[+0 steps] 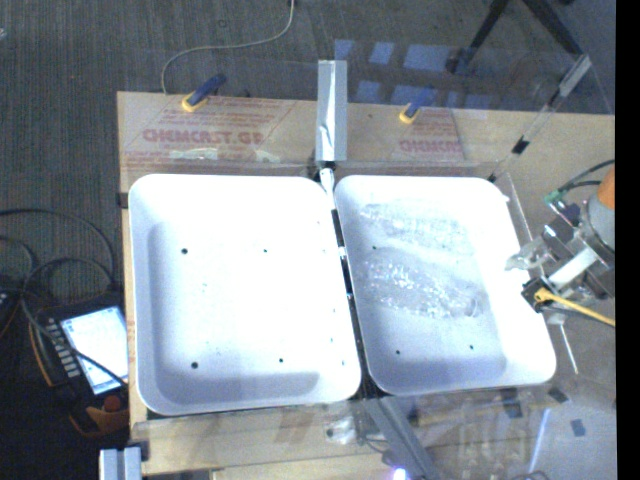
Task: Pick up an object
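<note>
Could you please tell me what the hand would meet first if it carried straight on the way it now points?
Probably the right bin: the hand sits by its right rim, apparently pointing inward and down toward its white floor, though depth is unclear.

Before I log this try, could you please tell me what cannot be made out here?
- Arm: camera view, cut off by the right edge.
- Pincer: camera view, too small and blurred to tell whether it holds anything.
- Shiny patch in right bin: glare; scuffs or clear object, unclear.

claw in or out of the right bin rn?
Out. The claw hangs at the outer right rim of the right bin, not down over its floor.
</note>
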Robot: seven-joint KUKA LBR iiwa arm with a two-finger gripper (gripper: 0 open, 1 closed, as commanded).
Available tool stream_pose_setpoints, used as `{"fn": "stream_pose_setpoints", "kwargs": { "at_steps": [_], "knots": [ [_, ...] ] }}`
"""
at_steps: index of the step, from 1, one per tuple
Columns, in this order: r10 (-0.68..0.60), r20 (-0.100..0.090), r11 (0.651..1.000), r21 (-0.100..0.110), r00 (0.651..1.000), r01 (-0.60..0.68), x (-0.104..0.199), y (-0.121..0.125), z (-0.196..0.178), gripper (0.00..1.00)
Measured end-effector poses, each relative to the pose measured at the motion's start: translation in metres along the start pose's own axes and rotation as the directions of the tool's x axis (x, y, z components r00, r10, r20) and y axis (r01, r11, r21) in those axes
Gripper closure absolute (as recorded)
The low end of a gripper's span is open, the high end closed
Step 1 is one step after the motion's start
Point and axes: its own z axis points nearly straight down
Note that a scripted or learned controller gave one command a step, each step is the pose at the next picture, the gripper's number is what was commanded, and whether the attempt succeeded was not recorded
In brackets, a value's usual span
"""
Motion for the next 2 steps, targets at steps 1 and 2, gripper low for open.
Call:
{"fn": "stream_pose_setpoints", "kwargs": {
  "at_steps": [1,2],
  "knots": [
    [0.179,0.0,0.984,-0.003,0.984,-0.179,0.04,-0.073,-0.076,0.0],
    [0.334,0.002,0.942,-0.002,0.942,-0.334,0.01,-0.036,-0.052,0.0]
  ]
}}
